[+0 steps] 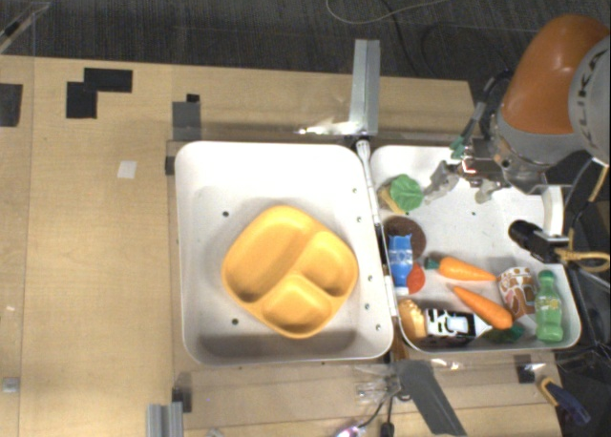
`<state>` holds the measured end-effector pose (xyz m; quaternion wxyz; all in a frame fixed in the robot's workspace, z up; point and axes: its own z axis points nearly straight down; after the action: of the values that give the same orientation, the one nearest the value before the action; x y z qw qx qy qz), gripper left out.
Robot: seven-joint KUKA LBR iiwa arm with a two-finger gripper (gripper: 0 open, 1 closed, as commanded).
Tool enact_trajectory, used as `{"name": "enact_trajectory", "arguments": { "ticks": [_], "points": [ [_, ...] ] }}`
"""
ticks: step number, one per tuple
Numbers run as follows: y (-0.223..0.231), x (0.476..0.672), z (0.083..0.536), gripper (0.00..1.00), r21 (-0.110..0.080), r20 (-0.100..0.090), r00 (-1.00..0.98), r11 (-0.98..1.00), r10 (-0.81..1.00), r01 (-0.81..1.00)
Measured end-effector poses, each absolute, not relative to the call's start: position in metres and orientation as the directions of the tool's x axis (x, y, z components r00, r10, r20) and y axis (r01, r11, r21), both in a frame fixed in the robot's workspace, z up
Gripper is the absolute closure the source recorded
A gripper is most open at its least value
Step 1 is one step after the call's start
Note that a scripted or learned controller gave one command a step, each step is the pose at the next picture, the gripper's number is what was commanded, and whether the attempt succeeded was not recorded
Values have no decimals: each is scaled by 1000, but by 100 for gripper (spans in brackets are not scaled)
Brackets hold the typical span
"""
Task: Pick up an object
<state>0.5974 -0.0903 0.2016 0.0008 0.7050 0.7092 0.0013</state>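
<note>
Where right white bin (pixel 496 225) starts, I see round green leafy toy vegetable (pixel 406 193); metal two-finger gripper (pixel 460 180) hovers just beside, fingers apart, holding nothing.

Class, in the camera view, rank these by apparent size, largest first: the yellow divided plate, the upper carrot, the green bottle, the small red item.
1. yellow divided plate
2. upper carrot and green bottle, too alike to separate
3. small red item

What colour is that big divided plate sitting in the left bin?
The divided plate is yellow-orange, seen clearly in the camera view from above.
</note>
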Motion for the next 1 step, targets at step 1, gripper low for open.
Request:
{"name": "enact_trajectory", "arguments": {
  "ticks": [1],
  "points": [
    [-85,603,102,0,12,-4,-369,369,929,929]
  ]
}}
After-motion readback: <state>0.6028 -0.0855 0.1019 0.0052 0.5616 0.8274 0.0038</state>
